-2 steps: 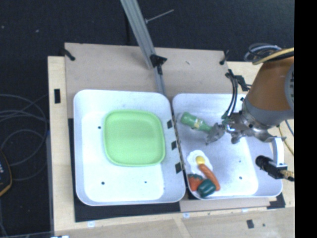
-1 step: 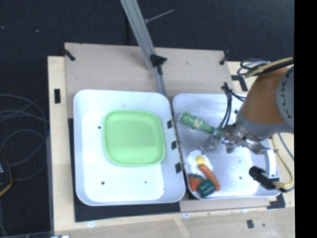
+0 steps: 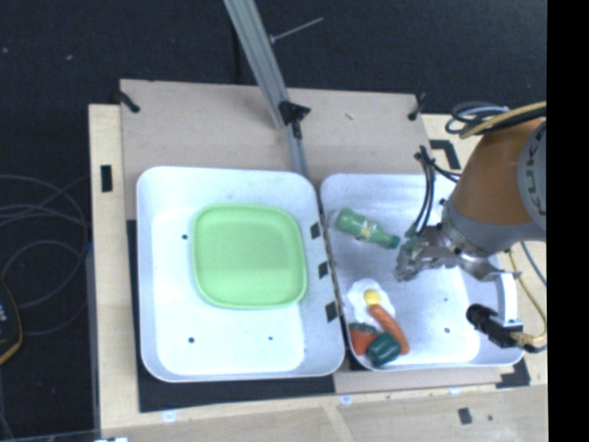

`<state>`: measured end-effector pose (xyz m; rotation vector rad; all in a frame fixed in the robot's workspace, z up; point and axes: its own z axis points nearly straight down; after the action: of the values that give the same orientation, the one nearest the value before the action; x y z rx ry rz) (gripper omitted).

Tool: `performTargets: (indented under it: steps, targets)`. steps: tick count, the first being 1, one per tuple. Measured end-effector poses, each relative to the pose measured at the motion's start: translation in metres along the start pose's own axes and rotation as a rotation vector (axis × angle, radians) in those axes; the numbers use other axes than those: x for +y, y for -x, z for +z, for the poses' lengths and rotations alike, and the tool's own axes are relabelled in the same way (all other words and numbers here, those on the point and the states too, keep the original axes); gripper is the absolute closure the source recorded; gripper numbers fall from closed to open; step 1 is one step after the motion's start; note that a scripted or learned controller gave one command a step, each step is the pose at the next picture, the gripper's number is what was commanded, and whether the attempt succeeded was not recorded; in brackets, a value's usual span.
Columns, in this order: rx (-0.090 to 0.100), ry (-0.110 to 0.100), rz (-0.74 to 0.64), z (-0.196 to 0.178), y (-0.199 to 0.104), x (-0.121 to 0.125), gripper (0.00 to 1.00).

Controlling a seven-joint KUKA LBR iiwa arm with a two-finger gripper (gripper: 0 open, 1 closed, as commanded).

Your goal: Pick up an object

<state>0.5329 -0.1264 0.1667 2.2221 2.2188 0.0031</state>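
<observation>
While my gripper [image 3: 409, 263] hangs over the right bin [image 3: 460, 334], finger state indeterminable, I count one green bottle [image 3: 365, 228], one plate [image 3: 248, 256].

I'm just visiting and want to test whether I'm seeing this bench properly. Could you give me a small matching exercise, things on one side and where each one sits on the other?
Things:
1. flat light-green square plate
2. small green plastic bottle
3. orange toy carrot
4. grey metal tool on the arm

Places:
A. near the front left corner of the right white bin
B. over the middle of the right bin
C. in the left white bin
D. near the back left of the right bin

Pairs: 1-C, 2-D, 3-A, 4-B
</observation>
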Motion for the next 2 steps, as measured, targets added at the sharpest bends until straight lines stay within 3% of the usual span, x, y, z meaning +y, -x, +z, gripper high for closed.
performTargets:
  steps: [2]
  targets:
    - [-0.001, 0.003, -0.002, -0.098, -0.008, 0.007, 1.0]
